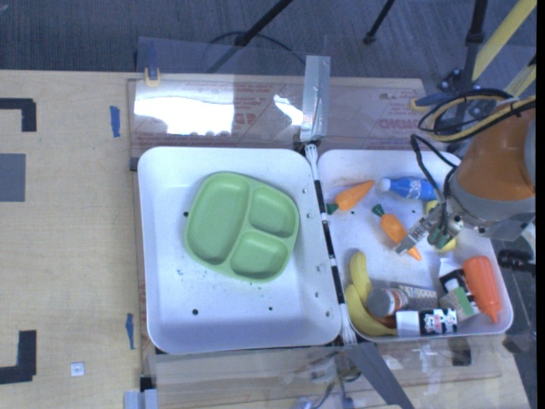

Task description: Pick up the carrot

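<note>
Bottle (430, 320) nearest cam; my claw (423, 233) sits at carrot (395, 230) tip (grip state: can't tell). Should center over body, then close.

The carrot (397, 231) is small and orange with a green top; it lies flat in the right bin (502, 322), near its middle, at a slant; the green end points far-left and the thin tip near-right.
</note>
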You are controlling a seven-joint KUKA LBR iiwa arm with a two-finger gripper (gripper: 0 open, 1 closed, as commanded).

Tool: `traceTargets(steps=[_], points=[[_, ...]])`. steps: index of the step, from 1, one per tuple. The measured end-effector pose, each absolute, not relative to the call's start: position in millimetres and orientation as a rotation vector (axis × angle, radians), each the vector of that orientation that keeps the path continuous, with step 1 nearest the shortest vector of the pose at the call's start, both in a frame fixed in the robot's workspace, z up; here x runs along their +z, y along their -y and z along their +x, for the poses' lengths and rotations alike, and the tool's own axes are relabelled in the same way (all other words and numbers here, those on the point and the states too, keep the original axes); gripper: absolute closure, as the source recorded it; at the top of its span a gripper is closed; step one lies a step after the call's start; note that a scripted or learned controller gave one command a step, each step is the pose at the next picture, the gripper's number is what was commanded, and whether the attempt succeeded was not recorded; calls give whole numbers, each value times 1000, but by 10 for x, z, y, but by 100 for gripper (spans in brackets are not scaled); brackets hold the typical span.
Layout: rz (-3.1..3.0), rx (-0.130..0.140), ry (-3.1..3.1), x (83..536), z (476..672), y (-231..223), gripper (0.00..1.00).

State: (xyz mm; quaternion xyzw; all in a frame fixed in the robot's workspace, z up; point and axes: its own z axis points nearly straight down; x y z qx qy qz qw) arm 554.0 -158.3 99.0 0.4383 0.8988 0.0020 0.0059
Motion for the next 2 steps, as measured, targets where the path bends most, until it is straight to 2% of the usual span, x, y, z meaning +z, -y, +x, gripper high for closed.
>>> traceTargets(steps=[1, 2], points=[[1100, 2, -2937, 987, 5755, 1201, 100], [1083, 2, -2943, 2457, 6210, 809, 100]])
